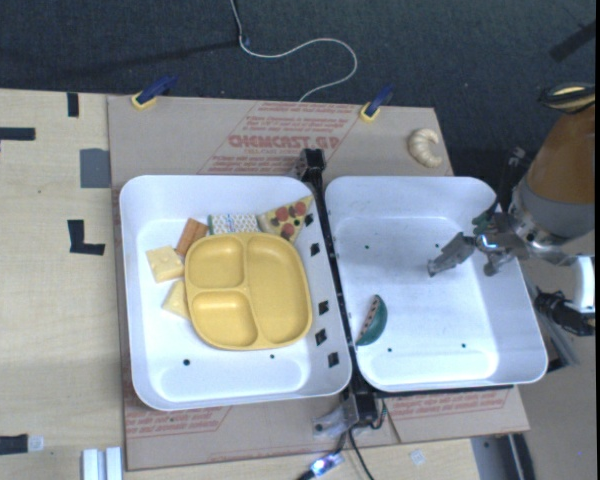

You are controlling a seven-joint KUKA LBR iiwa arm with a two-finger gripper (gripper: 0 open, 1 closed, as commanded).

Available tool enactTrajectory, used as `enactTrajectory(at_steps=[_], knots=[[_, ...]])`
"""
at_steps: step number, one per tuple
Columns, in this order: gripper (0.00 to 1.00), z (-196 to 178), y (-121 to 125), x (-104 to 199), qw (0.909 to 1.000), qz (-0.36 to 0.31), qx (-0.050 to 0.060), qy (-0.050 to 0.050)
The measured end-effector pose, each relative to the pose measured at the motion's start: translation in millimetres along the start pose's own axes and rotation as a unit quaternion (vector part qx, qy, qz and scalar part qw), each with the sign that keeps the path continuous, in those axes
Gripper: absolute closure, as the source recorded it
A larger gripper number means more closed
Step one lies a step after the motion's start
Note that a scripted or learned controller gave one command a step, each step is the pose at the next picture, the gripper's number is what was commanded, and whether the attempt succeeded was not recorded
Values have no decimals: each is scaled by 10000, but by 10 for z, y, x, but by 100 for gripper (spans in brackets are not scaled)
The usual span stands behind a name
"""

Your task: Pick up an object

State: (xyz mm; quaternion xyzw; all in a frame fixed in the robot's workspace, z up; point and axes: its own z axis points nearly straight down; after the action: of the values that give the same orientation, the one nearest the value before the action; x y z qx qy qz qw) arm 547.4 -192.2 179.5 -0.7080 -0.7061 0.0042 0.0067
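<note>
Over rt bin [480, 363]: claw [450, 260], finger state unclear, well apart from green slice [372, 320].

Even, soft overhead light falls on the bench; the two white bins [420, 363] run bright, nearly washed out. Shadows stay faint (a thin one under the yellow plate [248, 290]). The picture is slightly soft and grainy, darkest at the top.

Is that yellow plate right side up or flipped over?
Right side up. The plate in the left bin shows three hollow sections facing the camera.
</note>
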Motion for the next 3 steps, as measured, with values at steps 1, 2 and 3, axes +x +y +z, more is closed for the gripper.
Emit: enactTrajectory(at_steps=[1,2,3], knots=[[0,-78,33,2,10000,-19,-66,-15],[0,354,47,24,10000,-23,-54,-19],[0,898,40,37,10000,-22,-42,-14]])
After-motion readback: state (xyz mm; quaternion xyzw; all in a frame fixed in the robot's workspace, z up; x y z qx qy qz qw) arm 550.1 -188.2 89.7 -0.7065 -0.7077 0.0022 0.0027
